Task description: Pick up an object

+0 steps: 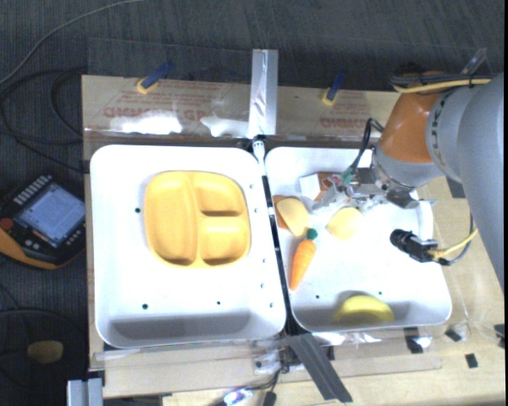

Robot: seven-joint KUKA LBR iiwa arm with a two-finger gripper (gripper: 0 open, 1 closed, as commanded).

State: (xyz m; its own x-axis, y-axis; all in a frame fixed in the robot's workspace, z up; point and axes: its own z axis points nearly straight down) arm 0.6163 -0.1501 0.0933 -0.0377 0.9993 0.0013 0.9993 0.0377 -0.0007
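Camera view from above: the gripper [345, 194] hangs low in the right bin [423, 290], just above a pale yellow toy fruit [345, 222]. Whether its jaws are apart cannot be told. A carrot [301, 261] lies nearby. A yellow divided tray [196, 216] sits in the left bin [118, 294].

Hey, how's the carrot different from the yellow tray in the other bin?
The carrot is orange with a green top; the tray is plain yellow. The carrot is slim and tapered, lying at a slant in the right bin; the tray is broad, with rounded corners and three compartments, and sits flat in the left bin. The carrot is far smaller. Both lie untouched, apart from the gripper.
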